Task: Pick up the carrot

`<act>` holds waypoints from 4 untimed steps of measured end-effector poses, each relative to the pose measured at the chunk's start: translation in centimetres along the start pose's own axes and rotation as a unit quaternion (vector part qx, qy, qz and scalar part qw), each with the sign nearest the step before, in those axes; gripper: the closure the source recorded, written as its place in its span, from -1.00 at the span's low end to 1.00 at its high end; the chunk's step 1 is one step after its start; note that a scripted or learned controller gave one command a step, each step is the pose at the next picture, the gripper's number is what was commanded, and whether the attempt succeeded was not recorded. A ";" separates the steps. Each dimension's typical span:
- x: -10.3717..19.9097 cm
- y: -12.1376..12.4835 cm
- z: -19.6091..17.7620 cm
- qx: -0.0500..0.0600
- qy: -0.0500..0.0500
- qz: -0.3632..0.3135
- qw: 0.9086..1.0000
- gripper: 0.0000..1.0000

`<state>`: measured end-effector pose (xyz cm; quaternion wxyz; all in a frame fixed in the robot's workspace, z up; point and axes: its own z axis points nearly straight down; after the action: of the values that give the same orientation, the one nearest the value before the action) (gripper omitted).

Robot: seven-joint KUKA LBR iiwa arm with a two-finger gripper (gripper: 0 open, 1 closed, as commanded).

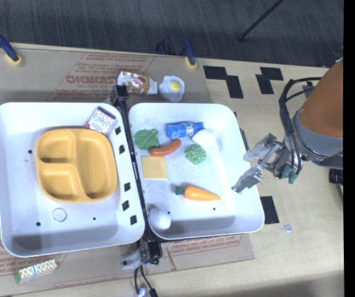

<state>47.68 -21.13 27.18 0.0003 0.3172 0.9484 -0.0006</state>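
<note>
The orange carrot (199, 194) with a small green top lies flat in the lower part of the right white bin (236, 210), its tip pointing right. My gripper (253, 165) hangs over the right rim of that bin, to the right of the carrot and a little above it. Its two fingers are spread apart with nothing between them. One fingertip sits about a finger's length from the carrot's tip.
The right bin also holds a blue bottle (183, 129), green leaf (145, 138), red sausage (166, 148), green ball (195, 154), yellow cheese slice (154, 167) and white egg (159, 217). A yellow divided plate (76, 164) lies in the left bin. Small items lie behind the bins.
</note>
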 end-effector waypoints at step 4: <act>11.1 20.0 8.0 0.001 0.002 0.088 0.996 -1.00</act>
<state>50.81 1.51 19.12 -0.0023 0.3997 0.9167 -0.0009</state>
